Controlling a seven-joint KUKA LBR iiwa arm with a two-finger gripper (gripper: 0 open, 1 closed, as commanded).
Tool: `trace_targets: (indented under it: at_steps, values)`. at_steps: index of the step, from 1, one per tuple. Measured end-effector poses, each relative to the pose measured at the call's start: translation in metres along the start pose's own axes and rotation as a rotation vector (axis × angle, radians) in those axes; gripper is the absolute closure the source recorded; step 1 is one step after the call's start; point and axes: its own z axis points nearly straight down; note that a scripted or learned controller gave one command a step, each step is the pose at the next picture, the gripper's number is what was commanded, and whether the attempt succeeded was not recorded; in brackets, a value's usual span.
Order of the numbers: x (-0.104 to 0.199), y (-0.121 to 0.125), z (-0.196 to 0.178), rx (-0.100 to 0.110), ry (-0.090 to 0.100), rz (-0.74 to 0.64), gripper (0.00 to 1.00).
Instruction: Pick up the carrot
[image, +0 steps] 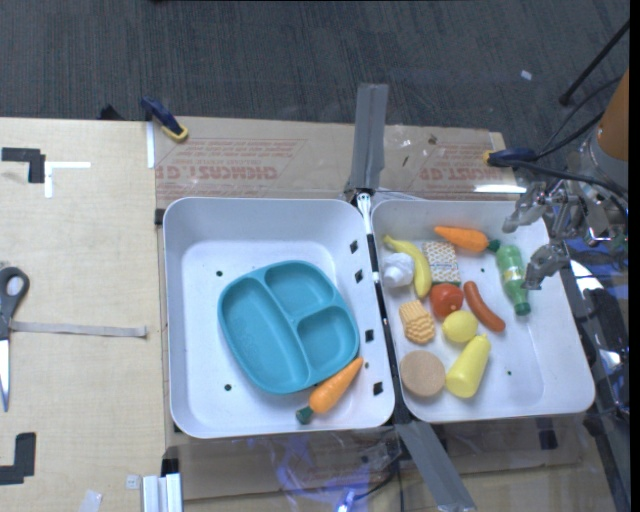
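Two shallow white plastic bins: the left bin (190, 330) holds one teal three-compartment plate (287, 325) and one orange carrot with green tip (332, 389) touching the plate's near-right edge; the right bin (560, 385) holds a second orange carrot (462, 238), one banana, one green bottle (512, 274), two waffles. Metal two-finger gripper (541, 238) hangs over the right bin's far-right corner, open/closed cannot tell, nothing visibly held. Second carrot lies just left of the gripper; the plate-side carrot well apart.

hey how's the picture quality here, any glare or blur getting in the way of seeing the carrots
Camera view: even light and soft shadows; both carrots read clearly, one beside the blue plate, one in the right bin. Bluish glare sits on the bench below the bins. The gripper looks slightly blurred.
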Motion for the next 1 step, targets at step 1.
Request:
trace_targets:
  at_steps: [1]
  values:
    - [-0.0692,-0.0103,0.0615,0.0,-0.001,0.04,0.0]
